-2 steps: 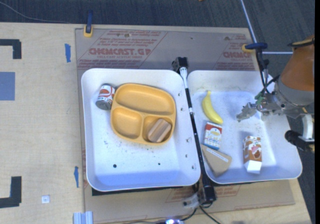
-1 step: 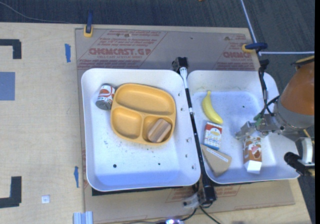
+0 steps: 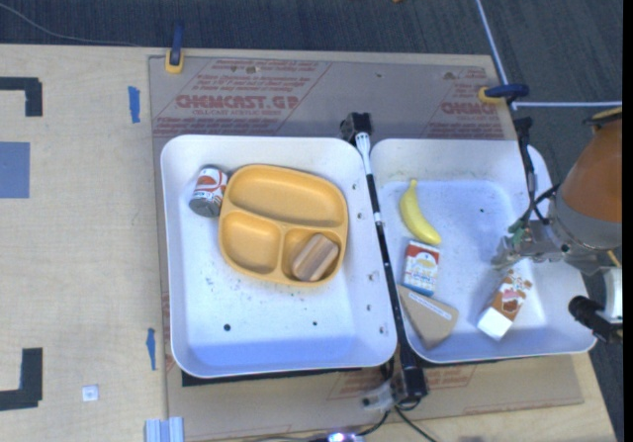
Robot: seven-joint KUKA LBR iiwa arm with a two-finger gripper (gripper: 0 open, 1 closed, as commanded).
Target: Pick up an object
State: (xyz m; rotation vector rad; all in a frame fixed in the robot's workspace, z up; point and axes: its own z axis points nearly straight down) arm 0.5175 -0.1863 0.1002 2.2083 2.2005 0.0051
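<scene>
**Gripper low at the right bin's edge, nothing seen in it**

Your nearest pick is the small bottle [image 3: 506, 304], lying tilted near the right bin's [image 3: 465, 195] right wall, white cap toward the front. The gripper [image 3: 521, 244] sits just above it, by the wall. You cannot tell how far it is open, and nothing shows between its tips.

What can go wrong for you here: the bottle lies at a slant close to the wall, so a straight descent may clip the wall or pinch only the cap and let it slip. A push could also slide it against the wedge [image 3: 430, 316] nearby.

Count: 2 bins. Right bin: 1 bottle, 1 banana [image 3: 417, 214], 1 carton [image 3: 421, 267], 1 tan wedge. Left bin [image 3: 277, 341]: 1 yellow tray [image 3: 282, 221] with 3 compartments, 1 brown block [image 3: 315, 256] in its front right one, and 1 can [image 3: 207, 191] touching the tray's left side.
</scene>
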